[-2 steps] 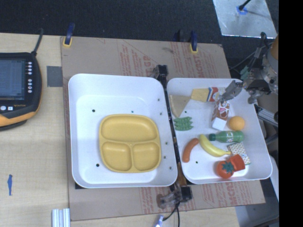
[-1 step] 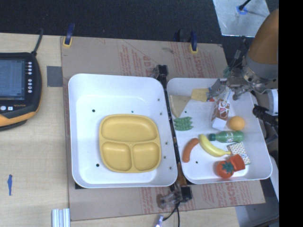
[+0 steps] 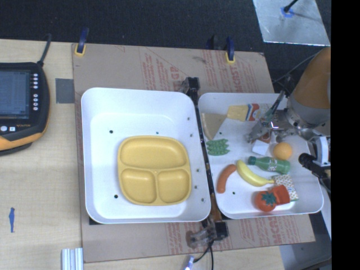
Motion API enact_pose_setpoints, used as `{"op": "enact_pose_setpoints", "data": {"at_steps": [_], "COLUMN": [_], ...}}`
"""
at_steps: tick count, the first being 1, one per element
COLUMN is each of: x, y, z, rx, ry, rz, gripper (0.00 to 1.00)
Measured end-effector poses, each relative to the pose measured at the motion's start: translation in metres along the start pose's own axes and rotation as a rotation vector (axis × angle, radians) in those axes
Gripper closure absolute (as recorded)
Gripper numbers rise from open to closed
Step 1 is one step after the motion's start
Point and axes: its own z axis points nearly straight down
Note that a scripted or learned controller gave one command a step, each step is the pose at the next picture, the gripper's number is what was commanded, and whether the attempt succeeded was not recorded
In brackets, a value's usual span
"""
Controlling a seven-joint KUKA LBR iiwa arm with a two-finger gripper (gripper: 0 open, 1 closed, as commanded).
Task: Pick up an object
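1. A yellow divided plate (image 3: 154, 170) is seen in the white left bin (image 3: 95, 151).
2. In the white right bin (image 3: 315, 204), a yellow banana (image 3: 251, 175), orange ball (image 3: 282, 151), green bottle (image 3: 271, 163), red tomato (image 3: 264, 201) and orange-red sausage (image 3: 226, 178) are seen.
3. The desk (image 3: 34, 196) is pale wood-grained.

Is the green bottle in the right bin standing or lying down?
Lying down: the green bottle rests on its side on the right bin floor, beside the banana.
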Motion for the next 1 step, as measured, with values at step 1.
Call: {"op": "enact_pose_setpoints", "data": {"at_steps": [1], "x": [-0.0034], "y": [0.0605], "z": [0.0137], "rx": [-0.003], "ry": [0.002], "rz": [0.002], "gripper": [0.0]}}
